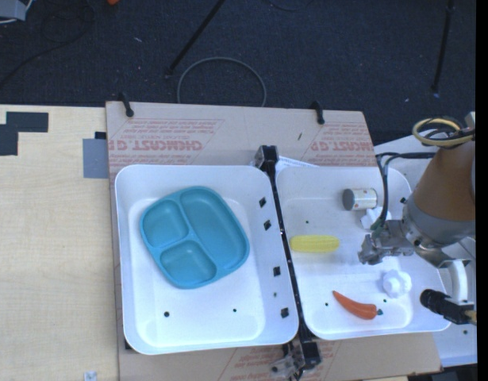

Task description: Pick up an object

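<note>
In the right bin (pixel 323 324) lie a yellow corn cob (pixel 314 244) near the left side, an orange-red chili pepper (pixel 355 305) near the front, a small grey cylinder (pixel 359 199) at the back and a white crumpled object (pixel 395 282) at the right. My gripper (pixel 372 250) hangs low over the right part of this bin, between the corn cob and the white object, just right of the cob's end. I see nothing between its fingers.
The left bin (pixel 140 316) holds a blue three-compartment plate (pixel 194 236). A black divider (pixel 280 248) runs between the bins. Cardboard lies under both bins. The arm's orange band (pixel 450 185) and cables stand over the right bin's right edge.
</note>
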`<state>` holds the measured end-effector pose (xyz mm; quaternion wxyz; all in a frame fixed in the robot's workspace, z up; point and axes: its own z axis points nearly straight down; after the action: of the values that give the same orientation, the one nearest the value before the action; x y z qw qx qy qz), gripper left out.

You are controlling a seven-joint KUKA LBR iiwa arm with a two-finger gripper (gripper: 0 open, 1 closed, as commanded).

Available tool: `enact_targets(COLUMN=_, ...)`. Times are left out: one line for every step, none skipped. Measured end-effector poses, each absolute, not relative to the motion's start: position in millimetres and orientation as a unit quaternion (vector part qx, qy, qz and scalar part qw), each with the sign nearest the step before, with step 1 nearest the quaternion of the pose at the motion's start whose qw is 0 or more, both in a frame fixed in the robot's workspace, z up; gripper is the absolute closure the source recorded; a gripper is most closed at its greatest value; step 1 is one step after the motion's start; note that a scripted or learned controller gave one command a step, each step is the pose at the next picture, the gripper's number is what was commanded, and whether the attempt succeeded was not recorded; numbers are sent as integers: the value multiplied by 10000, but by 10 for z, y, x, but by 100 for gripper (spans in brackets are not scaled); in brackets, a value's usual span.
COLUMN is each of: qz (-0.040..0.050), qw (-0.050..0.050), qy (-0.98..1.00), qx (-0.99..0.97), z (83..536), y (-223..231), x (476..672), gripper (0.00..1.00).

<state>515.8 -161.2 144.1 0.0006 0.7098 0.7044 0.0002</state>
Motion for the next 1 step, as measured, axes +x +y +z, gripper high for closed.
enact_targets(qz=5, qw=3, qy=7075, qx=7067, z=1908, y=-1532, x=5146, gripper=100)
